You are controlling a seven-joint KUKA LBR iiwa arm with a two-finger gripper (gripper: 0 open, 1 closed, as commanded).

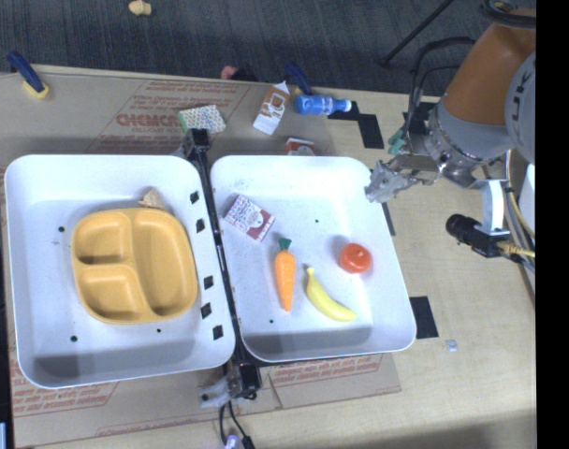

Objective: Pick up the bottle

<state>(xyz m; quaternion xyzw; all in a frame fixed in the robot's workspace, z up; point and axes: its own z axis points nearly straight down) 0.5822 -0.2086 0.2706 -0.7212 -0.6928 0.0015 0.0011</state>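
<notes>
The bottle (320, 105) is small and blue with a pale cap end. It lies on its side on the bench behind the right bin (389, 288), outside both bins. My gripper (385, 183) hangs over the right bin's upper right rim, to the right of and nearer than the bottle, well apart from it. Nothing shows in its grasp. The grey wrist with its orange band (481, 64) reaches in from the right.
The right bin holds a red-and-white packet (248, 217), a carrot (284, 279), a banana (328, 297) and a red fruit (355, 257). A yellow divided plate (133, 263) lies in the left bin (22, 251). A small carton (271, 108) and a green packet (202, 118) lie near the bottle.
</notes>
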